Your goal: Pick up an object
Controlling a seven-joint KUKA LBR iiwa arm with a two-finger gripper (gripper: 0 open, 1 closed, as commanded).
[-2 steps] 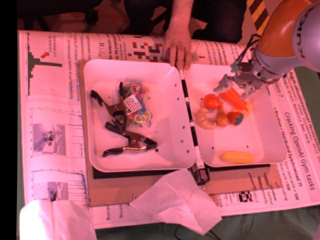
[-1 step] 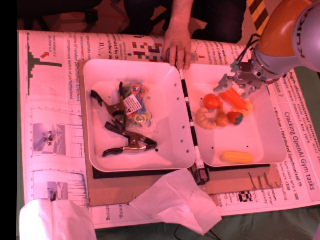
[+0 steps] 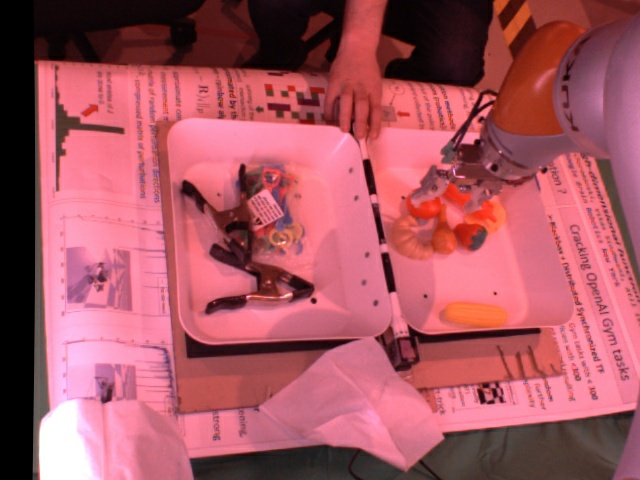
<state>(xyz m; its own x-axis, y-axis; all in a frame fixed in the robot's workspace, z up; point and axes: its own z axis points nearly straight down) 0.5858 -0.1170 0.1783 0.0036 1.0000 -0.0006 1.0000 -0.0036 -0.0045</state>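
You had the gripper low over the toy food cluster in the right bin; its grip could not be told. The yellow corn lay at five o'clock. Printed posters covered the bench, a person's hand rested at twelve, and white tissue lay at six

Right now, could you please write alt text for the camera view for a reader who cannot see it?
A grey-and-orange robot arm lowers its hand over a cluster of orange plastic toys in the right white bin, where a yellow corn cob lies apart. The left white bin holds dark pliers and a bag of colourful rings; a person's hand rests on the far rims.
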